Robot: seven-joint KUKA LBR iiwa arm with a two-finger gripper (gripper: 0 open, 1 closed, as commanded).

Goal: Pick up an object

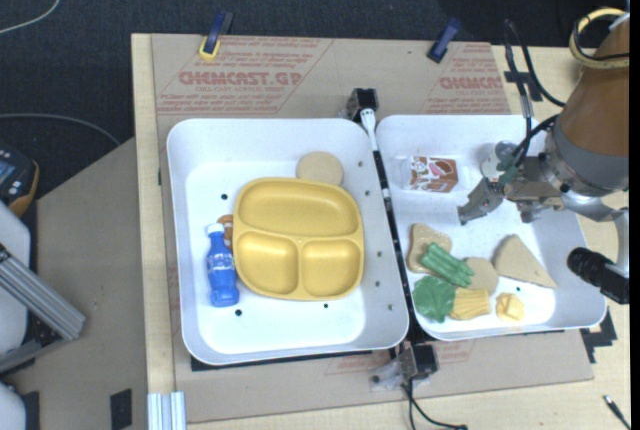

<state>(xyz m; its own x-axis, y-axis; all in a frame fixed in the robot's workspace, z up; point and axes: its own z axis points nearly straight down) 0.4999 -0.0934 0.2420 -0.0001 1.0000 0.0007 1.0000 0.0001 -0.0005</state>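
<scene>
My gripper [478,205] hangs over the middle of the right bin [395,146], just right of and below a small red-and-white snack packet [433,172]. I see nothing held at its tip. Below it lie a toast slice [426,239], a green bean-like toy [446,266], a leafy green piece [433,299], a yellow corn piece [472,303], a tan wedge [522,262] and a small yellow cheese chunk [511,307]. The grey arm with its orange band [598,108] covers the bin's right side.
The left bin [190,168] holds a yellow divided plate [298,238], a blue bottle [221,267] lying at its left, and a round tan disc [319,168] behind it. Clamps [213,36] [444,40] grip the board's far edge. Cables run near the bins' middle seam.
</scene>
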